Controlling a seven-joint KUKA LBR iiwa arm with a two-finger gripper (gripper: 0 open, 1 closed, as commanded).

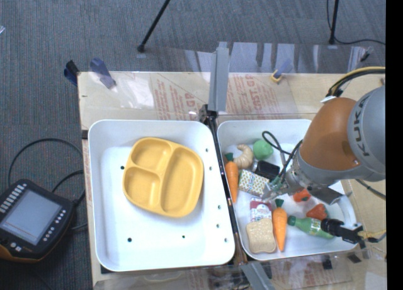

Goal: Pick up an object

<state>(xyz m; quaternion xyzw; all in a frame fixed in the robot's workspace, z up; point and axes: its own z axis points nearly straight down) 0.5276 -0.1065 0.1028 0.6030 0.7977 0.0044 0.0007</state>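
The right bin (pixel 296 126) holds several toy foods. Among them are a carrot (pixel 232 179) by its left wall, a patterned box (pixel 253 183), a green ball (pixel 263 149), a beige piece (pixel 244 155) and a black item (pixel 267 169). Nearer the front lie a second carrot (pixel 279 227), a bread slice (pixel 260 236), a red-and-white packet (pixel 259 208), a green bottle (pixel 310 226) and red pieces (pixel 316 211). My gripper (pixel 278 186) hangs low in this bin, just right of the patterned box and above the second carrot. The orange wrist band (pixel 330 137) hides the bin's right part.
The left bin (pixel 107 219) holds a yellow divided plate (pixel 164 176). A grey post (pixel 220 81) stands behind the seam between the bins. A teach pendant (pixel 28 216) lies on the floor at the left. Tripod legs (pixel 160 12) stand behind the bench.
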